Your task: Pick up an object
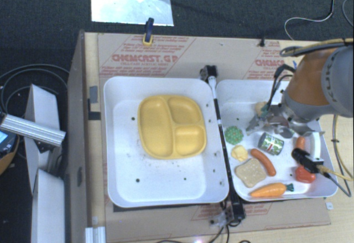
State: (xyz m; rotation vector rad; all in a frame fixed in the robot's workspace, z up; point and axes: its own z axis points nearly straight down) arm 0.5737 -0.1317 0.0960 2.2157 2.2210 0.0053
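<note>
We're low over the right bin (243,92) now, our pincer (269,124) hanging among the toy food, and honestly we cannot tell how it stands, apart or together; it's a dark tangle against the white floor. Nothing shows caught in it. Just below it and touching close lies the small can (271,143), tipped on its side, our likeliest target. A round can will roll, so we'd want to straddle it across the body, come straight down, and close gently before lifting. Left of the pincer sits the green broccoli (234,135); below-left, the yellow piece (239,153) and the slice of bread (250,172). The sausage (263,161) lies just below the can, the carrot (269,190) lowest of all, near the bin's front rim. To the lower right there's a red piece (305,174). Far to the pincer's left, the left bin (119,142) carries just the yellow divided tray (171,127), its compartments bare.
</note>
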